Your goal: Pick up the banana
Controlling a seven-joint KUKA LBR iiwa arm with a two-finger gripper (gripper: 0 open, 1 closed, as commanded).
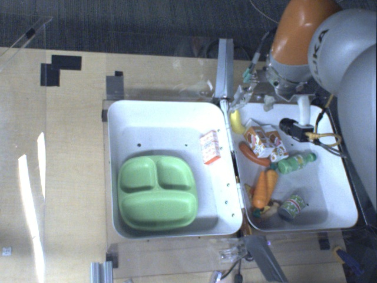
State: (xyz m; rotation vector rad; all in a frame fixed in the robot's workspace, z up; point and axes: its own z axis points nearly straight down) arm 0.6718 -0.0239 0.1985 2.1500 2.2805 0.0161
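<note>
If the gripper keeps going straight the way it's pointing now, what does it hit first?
The gripper points down and leftward at the right bin's upper left corner. Most likely it would first meet the banana lying against the bin's left wall, though depth is hard to judge from this slanted view and it might strike the divider instead.

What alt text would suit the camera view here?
A grey arm reaches from the right over the right bin, above a banana at its far left corner, beside a sausage, carrot, bottle and can. The left bin holds a green tray and small carton.
</note>
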